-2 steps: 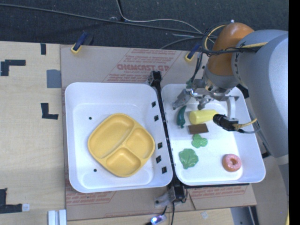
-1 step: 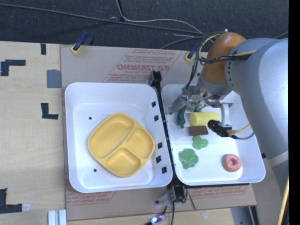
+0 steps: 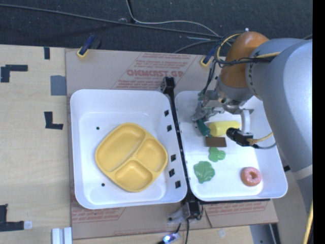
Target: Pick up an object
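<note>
In the right bin (image 3: 269, 187), fingers (image 3: 202, 117) apparently touch a green-handled object (image 3: 203, 128); grip unclear.

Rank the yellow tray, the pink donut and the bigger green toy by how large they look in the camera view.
1. yellow tray, by far the largest.
2. bigger green toy and pink donut: they look about alike, so I won't rank them.

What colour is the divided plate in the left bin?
Yellow. The divided plate shows clearly in the camera view, lying in the left white bin.
</note>
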{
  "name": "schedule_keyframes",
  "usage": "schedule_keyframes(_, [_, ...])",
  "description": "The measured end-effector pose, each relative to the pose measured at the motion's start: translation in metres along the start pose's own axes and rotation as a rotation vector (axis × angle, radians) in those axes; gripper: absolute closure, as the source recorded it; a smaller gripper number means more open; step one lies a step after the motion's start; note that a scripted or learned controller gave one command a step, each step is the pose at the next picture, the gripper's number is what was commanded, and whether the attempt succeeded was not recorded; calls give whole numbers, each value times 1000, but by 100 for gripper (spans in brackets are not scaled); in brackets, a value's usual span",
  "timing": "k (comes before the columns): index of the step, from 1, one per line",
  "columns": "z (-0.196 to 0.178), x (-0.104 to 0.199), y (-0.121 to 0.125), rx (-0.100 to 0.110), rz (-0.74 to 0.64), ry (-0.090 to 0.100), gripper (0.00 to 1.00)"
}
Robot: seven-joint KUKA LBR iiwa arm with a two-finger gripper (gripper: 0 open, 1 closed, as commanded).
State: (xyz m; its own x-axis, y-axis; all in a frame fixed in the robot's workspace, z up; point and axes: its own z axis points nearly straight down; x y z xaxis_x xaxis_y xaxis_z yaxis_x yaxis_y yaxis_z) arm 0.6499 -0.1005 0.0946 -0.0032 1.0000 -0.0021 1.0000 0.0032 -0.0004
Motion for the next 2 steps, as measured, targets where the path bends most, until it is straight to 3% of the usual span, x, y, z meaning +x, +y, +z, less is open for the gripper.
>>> schedule_keyframes(2, [-106, -1, -14, -2, 1, 3, 100])
